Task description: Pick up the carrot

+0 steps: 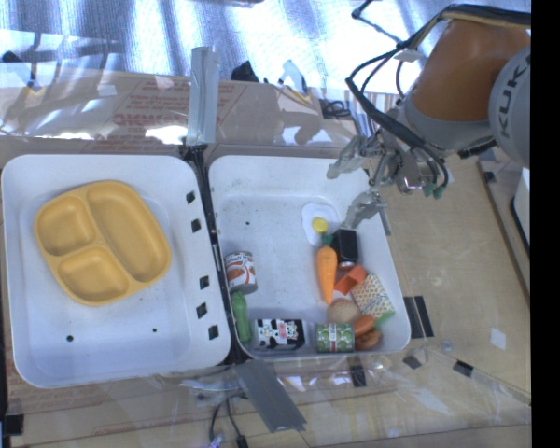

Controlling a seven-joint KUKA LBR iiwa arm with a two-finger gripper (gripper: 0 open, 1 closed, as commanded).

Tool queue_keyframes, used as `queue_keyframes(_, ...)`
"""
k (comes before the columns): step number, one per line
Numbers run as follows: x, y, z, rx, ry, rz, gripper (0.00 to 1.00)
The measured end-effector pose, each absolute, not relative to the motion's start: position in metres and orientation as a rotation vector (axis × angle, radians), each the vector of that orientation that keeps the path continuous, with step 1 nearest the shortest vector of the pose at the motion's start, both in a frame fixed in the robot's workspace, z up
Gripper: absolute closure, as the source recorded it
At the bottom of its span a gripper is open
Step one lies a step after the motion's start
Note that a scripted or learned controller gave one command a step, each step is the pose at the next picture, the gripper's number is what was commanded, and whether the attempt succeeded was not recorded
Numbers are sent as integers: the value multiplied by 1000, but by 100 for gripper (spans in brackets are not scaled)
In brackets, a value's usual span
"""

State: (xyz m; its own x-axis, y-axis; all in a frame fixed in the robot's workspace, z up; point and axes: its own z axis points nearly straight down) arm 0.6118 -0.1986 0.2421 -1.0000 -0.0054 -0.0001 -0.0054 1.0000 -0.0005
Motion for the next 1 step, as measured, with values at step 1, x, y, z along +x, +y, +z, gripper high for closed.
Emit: queue_keyframes(1,585,-209,151,-213,3139,4,0)
